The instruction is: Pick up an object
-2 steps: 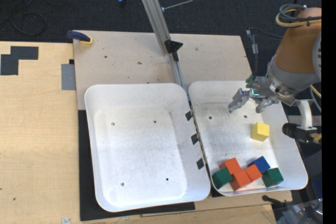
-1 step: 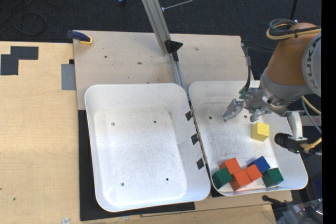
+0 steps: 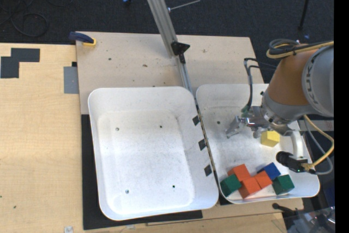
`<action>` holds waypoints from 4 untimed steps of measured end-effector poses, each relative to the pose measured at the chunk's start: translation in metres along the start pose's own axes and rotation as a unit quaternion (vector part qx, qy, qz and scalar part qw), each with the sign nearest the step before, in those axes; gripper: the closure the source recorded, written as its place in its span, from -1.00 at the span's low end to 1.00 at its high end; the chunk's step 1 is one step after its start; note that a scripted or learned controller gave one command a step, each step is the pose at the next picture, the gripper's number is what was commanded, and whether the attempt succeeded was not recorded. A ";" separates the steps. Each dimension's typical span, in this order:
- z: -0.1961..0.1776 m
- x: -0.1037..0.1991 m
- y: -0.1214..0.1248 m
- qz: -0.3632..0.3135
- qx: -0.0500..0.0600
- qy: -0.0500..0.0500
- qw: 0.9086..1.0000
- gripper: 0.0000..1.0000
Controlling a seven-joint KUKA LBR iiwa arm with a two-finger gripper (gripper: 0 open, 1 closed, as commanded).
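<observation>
The metal two-finger claw hovers low in the right shallow white plastic bin (open or closed, I cannot tell). A small yellow cube lies just right of it.

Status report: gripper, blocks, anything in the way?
Gripper low in right bin, nothing visibly held. Yellow block beside wrist. Other blocks clustered at near edge.

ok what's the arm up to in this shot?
The KUKA arm reaches in from the right over the right bin, its claw low above the bin floor. The claw sits apart from the blocks: a yellow block lies just beside the wrist, and orange, green and blue blocks cluster at the bin's near edge. Nothing visibly held. The left bin is untouched.
</observation>
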State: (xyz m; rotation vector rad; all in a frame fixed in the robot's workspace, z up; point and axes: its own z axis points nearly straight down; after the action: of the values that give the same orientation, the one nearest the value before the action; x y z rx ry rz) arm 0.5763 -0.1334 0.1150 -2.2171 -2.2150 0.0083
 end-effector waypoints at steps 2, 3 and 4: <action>0.013 -0.001 0.001 0.005 -0.004 0.000 1.000 1.00; -0.047 -0.007 0.006 0.002 -0.006 -0.001 1.000 1.00; -0.087 -0.008 0.006 -0.002 -0.006 -0.001 1.000 1.00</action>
State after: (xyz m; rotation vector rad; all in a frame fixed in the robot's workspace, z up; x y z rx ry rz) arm 0.5832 -0.1417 0.2022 -2.2191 -2.2260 -0.0018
